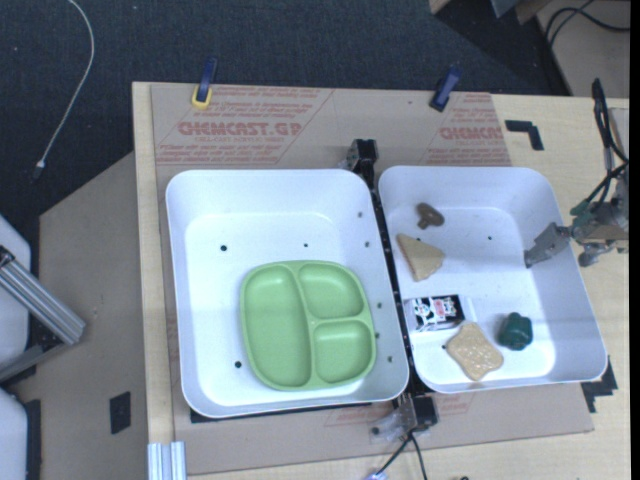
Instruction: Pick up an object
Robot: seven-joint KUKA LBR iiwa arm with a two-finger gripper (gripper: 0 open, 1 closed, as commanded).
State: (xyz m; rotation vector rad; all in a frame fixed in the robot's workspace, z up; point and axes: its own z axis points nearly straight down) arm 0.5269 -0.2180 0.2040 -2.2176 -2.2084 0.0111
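Note:
The right bin (560,193) holds several small objects. A small brown lump (429,215) lies near its back. A tan wedge (424,257) rests just in front of that lump. A black-and-white carton (437,312) lies flat by the left wall. A tan cracker-like piece (473,352) and a dark green object (516,331) sit near the front. My gripper (547,245) reaches in over the right rim, low and to the right of the wedge, above bare bin floor. Nothing shows in its grasp.
The left bin (200,218) holds a green divided plate (306,323) in its front half. Both bins rest on a cardboard-covered board (300,118) held with blue clamps (445,88). Cables and hardware (600,218) crowd the right edge.

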